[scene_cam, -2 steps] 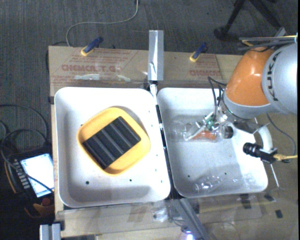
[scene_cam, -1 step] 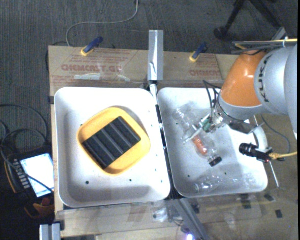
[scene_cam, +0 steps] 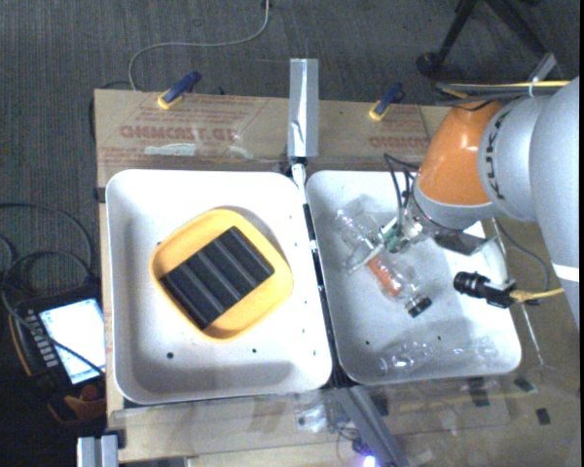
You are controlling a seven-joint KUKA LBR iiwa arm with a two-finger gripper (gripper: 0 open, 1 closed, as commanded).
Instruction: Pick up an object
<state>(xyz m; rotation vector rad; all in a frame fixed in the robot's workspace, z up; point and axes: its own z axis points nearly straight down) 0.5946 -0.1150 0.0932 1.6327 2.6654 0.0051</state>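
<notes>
In the right bin [scene_cam: 487, 343], a small clear bottle with an orange label [scene_cam: 389, 276] and a black cap lies tilted near the middle. A crumpled clear plastic bottle [scene_cam: 353, 226] lies just up and left of it. My gripper [scene_cam: 394, 237] hangs below the orange wrist band, low over the bin, between these two items and very close to both. Nothing is visibly lifted. A large yellow object with a black ribbed top [scene_cam: 222, 271] fills the centre of the left bin [scene_cam: 136, 358].
A clear plastic piece [scene_cam: 430, 354] lies along the right bin's front wall. A black plug on a yellow cable [scene_cam: 475, 284] hangs from the arm over the bin's right side. A metal post [scene_cam: 302, 105] stands behind the gap between the bins.
</notes>
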